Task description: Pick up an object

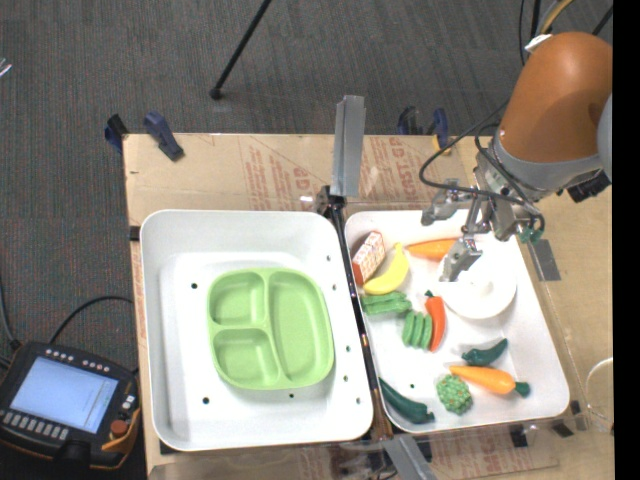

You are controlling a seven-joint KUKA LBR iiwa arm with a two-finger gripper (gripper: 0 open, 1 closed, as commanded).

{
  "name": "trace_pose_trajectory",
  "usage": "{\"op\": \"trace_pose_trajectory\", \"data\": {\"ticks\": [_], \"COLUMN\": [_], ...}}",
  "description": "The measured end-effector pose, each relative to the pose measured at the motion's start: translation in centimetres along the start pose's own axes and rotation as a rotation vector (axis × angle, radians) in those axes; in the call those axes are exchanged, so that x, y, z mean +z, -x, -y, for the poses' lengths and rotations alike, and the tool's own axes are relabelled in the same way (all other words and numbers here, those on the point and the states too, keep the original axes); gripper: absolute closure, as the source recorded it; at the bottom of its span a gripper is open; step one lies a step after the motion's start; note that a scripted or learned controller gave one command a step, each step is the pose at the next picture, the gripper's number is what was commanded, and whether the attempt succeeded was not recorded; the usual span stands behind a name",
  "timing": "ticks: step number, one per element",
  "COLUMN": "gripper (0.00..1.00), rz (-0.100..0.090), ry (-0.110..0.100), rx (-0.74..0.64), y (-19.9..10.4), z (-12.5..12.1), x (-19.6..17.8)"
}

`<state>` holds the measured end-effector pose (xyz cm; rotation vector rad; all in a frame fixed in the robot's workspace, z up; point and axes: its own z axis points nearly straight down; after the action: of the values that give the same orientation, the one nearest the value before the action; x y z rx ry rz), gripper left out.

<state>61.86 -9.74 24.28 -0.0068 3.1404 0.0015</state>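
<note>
At the upper right of the frame the gripper (pixel 463 259) hangs over the right bin (pixel 548 330), above the upper edge of a white round dish (pixel 485 293); whether it is open or closed cannot be told. In that bin lie a banana (pixel 388 271), carrots (pixel 487 379), a red pepper (pixel 436 320) and broccoli (pixel 454 395). The left bin (pixel 170 268) holds a green divided plate (pixel 270 329).
</note>
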Motion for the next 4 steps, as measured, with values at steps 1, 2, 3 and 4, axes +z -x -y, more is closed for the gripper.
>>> {"op": "trace_pose_trajectory", "data": {"ticks": [1, 2, 3, 4], "gripper": [0.0, 0.0, 1.0, 1.0], "rz": [-0.015, -0.003, -0.001, 0.015], "ry": [0.003, 0.001, 0.001, -0.001], "rx": [0.096, 0.131, 0.124, 0.047], "y": [-6.8, -7.8, -7.7, -3.9], "z": [1.5, -0.6, -0.7, -5.0], "x": [14.8, 15.6, 14.6, -1.3]}}
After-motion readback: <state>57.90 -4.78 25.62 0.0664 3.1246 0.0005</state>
